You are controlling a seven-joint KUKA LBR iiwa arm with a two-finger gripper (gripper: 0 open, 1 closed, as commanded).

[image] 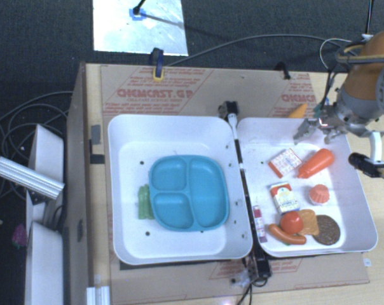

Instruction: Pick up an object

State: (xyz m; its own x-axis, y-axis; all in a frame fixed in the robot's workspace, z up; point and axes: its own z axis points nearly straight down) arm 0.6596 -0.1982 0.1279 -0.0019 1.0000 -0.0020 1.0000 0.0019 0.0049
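Lying on a slant in the right bin (363,224), the orange carrot (316,162) runs its long axis from about eight o'clock up to two o'clock, the broader rounded end toward two and the narrower end toward eight. It looks like smooth moulded plastic, a plump tapered cylinder in bright orange-red. It sits in the upper middle of that bin, just beside a small red-and-white patterned box (285,162) at its nine o'clock.

The gripper (320,131) hangs above the bin's far edge, at roughly twelve o'clock from the carrot and apart from it. Its metal fingers (302,132) are splayed wide, with nothing between them.

Toward six o'clock from the carrot lie a ridged pink-orange round piece (318,194), a little carton (285,197) with a red top, a glossy red tomato (291,222), a tan cookie (308,222), a dark brown disc (327,229) and a reddish sausage (282,234), the last four crowded together near the bin's front rim.

The left bin (125,170) holds a blue divided plate (188,191) with three smooth compartments, and a green bumpy strip (144,202) touching the plate's nine o'clock edge. Both bins are shallow, white and round-cornered, resting on brown cardboard (179,91) printed with red lettering.
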